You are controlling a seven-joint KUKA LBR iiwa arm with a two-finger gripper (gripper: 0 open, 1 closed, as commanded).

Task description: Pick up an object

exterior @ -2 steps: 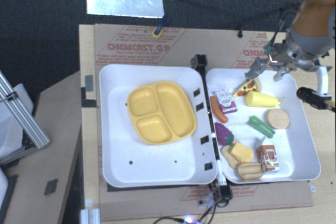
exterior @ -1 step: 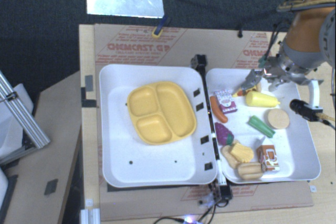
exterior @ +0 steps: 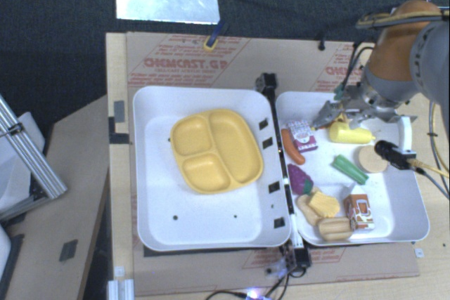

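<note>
The grey arm's tool (exterior: 336, 113), its opening impossible to judge, hovered in the right white bin (exterior: 415, 211) with a pale yellow plastic block (exterior: 349, 133) just below it; the crowded pink-and-white packet (exterior: 301, 136) alongside risked a snagged or glancing grasp

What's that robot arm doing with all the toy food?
The grey and orange robot arm reaches in from the right, over the right bin. Its gripper sits low at the back of that bin, right next to a yellow toy, but it is hard to tell if it holds anything. The other toy foods, like the green piece and the purple one, lie loose in the bin. A yellow divided plate lies in the left bin.
</note>
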